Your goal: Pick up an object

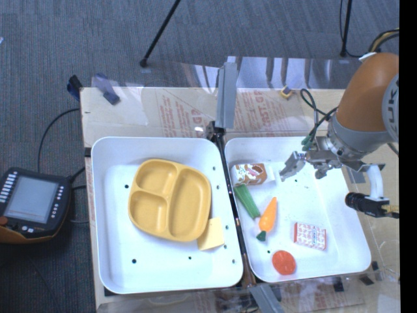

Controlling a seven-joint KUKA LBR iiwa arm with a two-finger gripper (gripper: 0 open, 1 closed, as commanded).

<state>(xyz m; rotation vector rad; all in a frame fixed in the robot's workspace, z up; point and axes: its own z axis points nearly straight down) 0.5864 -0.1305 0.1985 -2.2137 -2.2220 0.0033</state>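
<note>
My gripper (306, 168) hangs over the far part of the right bin (352, 194), open, with nothing between its fingers. Left of it lies a small brown and white packet (250, 173). Below that rest a green cucumber-like piece (247, 200) and an orange carrot (268, 215), close side by side. A red and white box (309, 235) and a flat red-orange disc (283, 262) sit nearer the front. The gripper touches none of them.
The left bin (111, 240) holds a yellow divided plate (171, 199) with a pale yellow wedge (212, 235) at its lower right edge. A grey upright post (226, 100) stands behind the wall between the bins. A teach pendant (29, 204) lies off the bench at left.
</note>
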